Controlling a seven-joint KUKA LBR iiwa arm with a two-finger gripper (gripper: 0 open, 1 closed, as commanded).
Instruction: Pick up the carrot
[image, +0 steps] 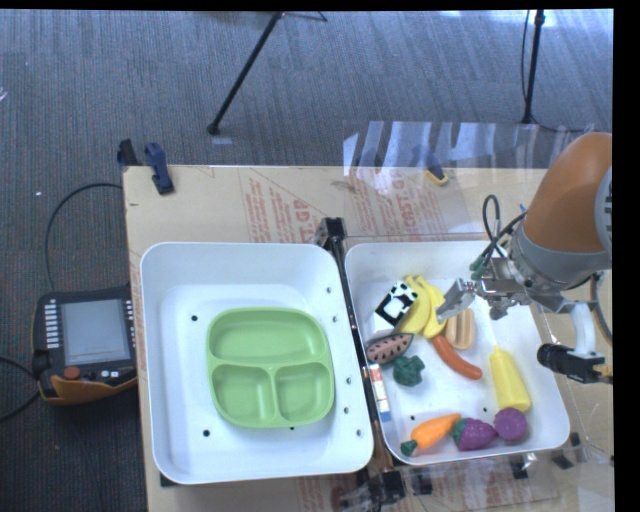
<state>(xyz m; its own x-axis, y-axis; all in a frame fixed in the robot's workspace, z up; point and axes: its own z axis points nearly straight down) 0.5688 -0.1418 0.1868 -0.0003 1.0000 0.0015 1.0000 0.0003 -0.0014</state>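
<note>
The carrot (434, 431) lies at the front edge of the right bin (545, 440), nearest us, right beside a purple veggie (475, 433), and nothing is holding it yet. The gripper (462, 296) hangs farther back over the same bin, above the bun (459, 328) and next to the bananas (424, 303), and I cannot tell if it is open or closed, so it looks like it must come forward to reach the carrot. The left bin (160, 300) holds just a green plate (270, 365), out of the way.
</note>
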